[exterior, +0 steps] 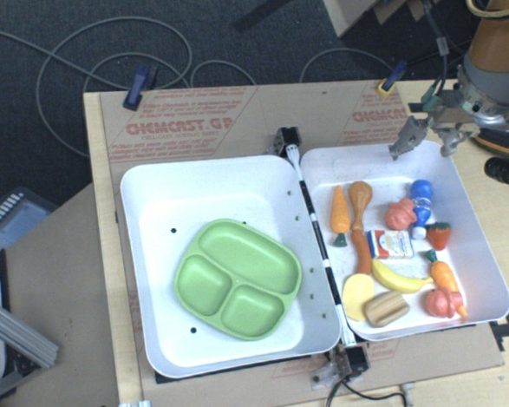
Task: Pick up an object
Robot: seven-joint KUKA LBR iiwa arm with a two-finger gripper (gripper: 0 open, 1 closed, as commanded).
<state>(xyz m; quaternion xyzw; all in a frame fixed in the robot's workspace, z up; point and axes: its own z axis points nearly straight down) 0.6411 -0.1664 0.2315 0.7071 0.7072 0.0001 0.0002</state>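
The gripper (427, 136) hovers over the far rim of the right bin (479, 226), its two fingers spread apart with nothing between them. Just below it in the bin lie a blue bottle (421, 195) and a pink toy (400, 215), then a wooden spoon (359, 226) and an orange carrot (338, 211) to its left. Farther down sit a yellow banana (399, 277), a bread roll (386, 308) and a second carrot (445, 277). Well to the left, the other bin (153, 249) holds a green tray (237, 279).

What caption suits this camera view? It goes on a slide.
Open gripper above the right bin of toy food; green divided plate in the left bin.
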